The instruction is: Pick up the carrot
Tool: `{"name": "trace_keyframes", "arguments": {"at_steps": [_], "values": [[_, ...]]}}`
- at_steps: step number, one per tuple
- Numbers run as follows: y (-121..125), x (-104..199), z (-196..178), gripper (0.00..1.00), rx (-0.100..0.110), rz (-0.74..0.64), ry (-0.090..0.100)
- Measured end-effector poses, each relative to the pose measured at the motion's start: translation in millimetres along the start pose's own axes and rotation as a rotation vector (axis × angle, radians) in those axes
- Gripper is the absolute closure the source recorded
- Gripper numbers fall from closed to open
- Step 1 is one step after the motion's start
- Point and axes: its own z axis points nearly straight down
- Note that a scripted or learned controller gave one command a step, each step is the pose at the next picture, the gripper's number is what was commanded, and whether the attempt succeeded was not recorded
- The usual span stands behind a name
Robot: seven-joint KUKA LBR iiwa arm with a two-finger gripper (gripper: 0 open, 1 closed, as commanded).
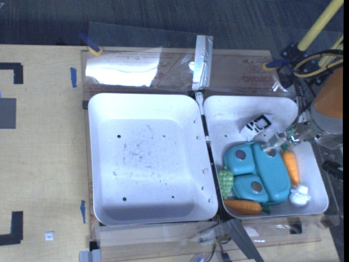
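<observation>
Carrot (290,167) beside teal toy (262,173), just below blurred pincer (281,141), its grip state unreadable.

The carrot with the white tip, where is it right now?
In the camera view, the carrot lies in the right bin, along the right edge of the blue toy, near the gripper.
</observation>
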Motion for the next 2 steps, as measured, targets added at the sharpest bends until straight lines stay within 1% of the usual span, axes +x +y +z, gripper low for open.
{"name": "trace_keyframes", "arguments": {"at_steps": [1, 2], "values": [[6.1, 5.1, 0.2, 0.00, -0.010, 0.343, 0.003], [2.8, 14.0, 0.4, 0.00, -0.018, 0.922, 0.004]]}}
